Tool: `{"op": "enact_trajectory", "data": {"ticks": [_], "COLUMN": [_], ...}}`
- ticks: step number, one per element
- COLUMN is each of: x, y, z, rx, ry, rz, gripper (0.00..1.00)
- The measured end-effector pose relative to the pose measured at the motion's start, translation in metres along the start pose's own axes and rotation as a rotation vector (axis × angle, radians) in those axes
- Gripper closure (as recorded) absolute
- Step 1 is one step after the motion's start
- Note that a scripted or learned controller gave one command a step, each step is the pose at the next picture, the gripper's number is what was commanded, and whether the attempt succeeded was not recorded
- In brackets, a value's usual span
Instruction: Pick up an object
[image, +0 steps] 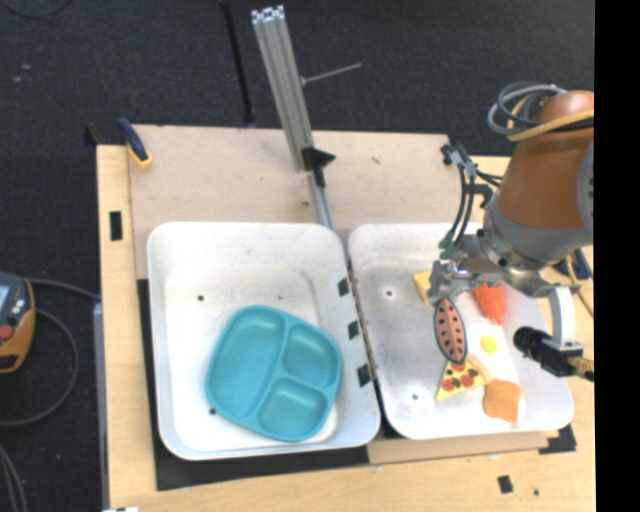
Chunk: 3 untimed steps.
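The table (230, 175) carries two shallow white bins side by side. The left bin (185, 250) holds a teal divided tray (274, 372) toward its 5 o'clock corner. The right bin (390, 330) holds toy food: a watermelon slice (449, 329) at centre, a pizza slice (460, 379) at its 6 o'clock, an orange piece (503, 400) toward 4 o'clock, a small yellow piece (488, 344) at 3 o'clock and a carrot-like piece (490, 301) at 1 o'clock. The arm (545, 190) stands over the bin's 1 o'clock region, with its gripper (447, 275) just above the watermelon slice.
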<state>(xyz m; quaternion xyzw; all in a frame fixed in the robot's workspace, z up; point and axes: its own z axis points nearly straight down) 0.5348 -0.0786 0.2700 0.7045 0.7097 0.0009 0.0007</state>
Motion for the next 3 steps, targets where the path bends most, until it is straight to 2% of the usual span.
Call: {"op": "enact_trajectory", "data": {"ticks": [1, 2, 3], "x": [0.054, 0.101, 0.161], "y": [0.01, 0.012, 0.015], "z": [0.018, 0.014, 0.028], "rx": [0.004, 0.002, 0.004], "ry": [0.001, 0.001, 0.001], "rz": [0.0, 0.0, -0.001], "gripper": [1.0, 1.0, 1.0]}}
